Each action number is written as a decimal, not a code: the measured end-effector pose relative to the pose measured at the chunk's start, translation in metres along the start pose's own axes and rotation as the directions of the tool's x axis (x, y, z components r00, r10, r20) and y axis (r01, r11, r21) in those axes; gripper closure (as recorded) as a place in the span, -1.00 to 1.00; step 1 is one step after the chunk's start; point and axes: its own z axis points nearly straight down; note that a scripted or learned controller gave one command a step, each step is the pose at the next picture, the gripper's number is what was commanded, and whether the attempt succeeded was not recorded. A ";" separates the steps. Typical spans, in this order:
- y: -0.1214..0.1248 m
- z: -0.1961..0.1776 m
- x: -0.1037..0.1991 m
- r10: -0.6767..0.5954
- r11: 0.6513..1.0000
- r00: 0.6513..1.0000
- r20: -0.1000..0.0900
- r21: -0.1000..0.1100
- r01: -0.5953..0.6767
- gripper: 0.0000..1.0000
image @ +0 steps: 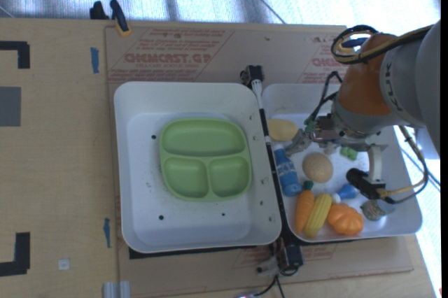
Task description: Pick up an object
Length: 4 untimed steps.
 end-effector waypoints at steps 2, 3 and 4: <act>0.002 -0.004 -0.002 0.000 1.000 1.000 -0.001 0.004 0.000 -1.00; 0.062 0.001 -0.001 -0.002 1.000 1.000 0.001 0.000 0.002 -1.00; -0.029 0.000 -0.005 0.001 1.000 1.000 0.000 0.001 -0.001 -1.00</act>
